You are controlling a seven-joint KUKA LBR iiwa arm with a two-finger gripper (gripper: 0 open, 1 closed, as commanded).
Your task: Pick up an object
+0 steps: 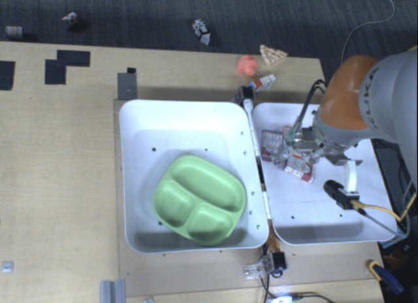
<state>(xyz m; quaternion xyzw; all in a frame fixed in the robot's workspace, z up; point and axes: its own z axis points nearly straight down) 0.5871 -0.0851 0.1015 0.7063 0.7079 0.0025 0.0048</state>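
Found in right bin (pixel 326 223): gripper (pixel 305 146), low over the upper-left part of the bin floor, at the end of the grey arm (pixel 392 99) coming in from the right. Spread or pressed together: cannot tell, tip hidden among wrist hardware at this angle. No grasp confirmed.

Candidate objects, same bin:
- red-and-white packet (pixel 299 166), flat on the floor, just below the gripper; touching or not, cannot tell.
- grey packet (pixel 271 142), just left of the gripper, close to the wall shared with the left bin.

In left bin (pixel 140 164): green divided plate (pixel 199 198), three compartments, lying in the lower centre, well apart from the gripper.

On bench behind the bins: pink ball (pixel 247 65), tan triangular piece (pixel 273 54) near it, small red-and-white tube (pixel 264 83) just beyond the bin rims.
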